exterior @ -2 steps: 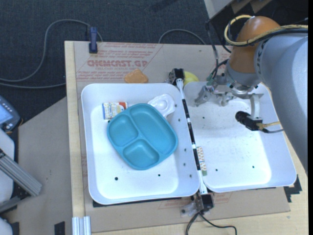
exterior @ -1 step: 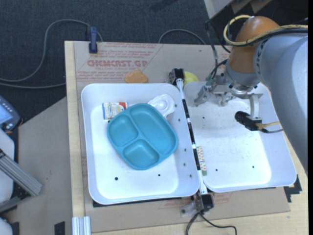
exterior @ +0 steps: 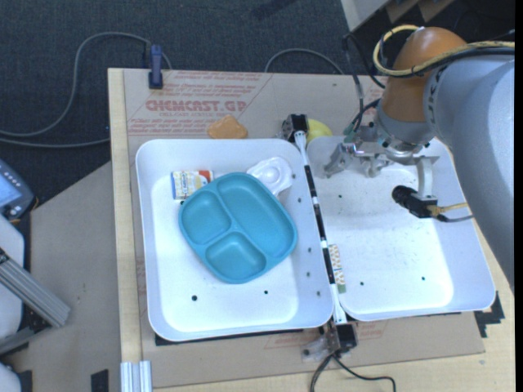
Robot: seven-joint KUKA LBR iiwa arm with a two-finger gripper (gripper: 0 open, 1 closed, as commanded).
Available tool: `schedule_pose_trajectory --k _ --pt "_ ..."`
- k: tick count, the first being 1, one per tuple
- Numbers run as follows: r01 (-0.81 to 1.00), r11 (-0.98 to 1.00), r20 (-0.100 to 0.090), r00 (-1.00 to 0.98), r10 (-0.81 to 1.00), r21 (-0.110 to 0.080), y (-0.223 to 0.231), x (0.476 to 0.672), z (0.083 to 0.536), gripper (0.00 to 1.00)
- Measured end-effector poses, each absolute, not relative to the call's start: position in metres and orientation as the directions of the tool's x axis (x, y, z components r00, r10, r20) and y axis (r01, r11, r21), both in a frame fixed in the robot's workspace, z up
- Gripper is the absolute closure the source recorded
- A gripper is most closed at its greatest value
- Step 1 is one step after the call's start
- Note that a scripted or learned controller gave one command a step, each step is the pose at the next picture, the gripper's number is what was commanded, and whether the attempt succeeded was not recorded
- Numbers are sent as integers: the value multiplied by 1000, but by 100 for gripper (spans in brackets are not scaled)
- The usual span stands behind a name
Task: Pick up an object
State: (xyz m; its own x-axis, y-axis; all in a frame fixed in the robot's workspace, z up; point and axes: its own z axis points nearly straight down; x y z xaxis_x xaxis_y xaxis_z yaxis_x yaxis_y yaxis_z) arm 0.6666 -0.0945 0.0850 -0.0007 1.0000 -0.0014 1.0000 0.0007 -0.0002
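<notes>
My gripper (exterior: 353,167) hangs over the far left corner of the right bin (exterior: 409,276). It is open, and I see only bare white bin floor between its fingers. In the left bin (exterior: 163,284) a blue divided plate (exterior: 237,227) lies in the middle. A small white and orange box (exterior: 189,182) lies at the plate's far left edge. A white cup-like piece (exterior: 272,173) rests against its far right edge. The gripper is apart from all three, across the divider between the bins.
A yellow object (exterior: 317,127) and an orange object (exterior: 228,127) lie on the cardboard beyond the bins' far rims. A black part with a yellow cable (exterior: 414,202) hangs from the arm over the right bin. Cables run across the dark floor behind the bench.
</notes>
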Motion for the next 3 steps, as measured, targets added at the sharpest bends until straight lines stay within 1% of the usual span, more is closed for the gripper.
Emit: schedule_pose_trajectory --k 1,2,3 --pt "1000 -1 -2 1 1000 2 -108 667 85 0" --pt "1000 1 -1 -1 1000 -2 -97 660 85 0" --pt "1000 1 -1 -1 1000 3 -95 667 85 0"
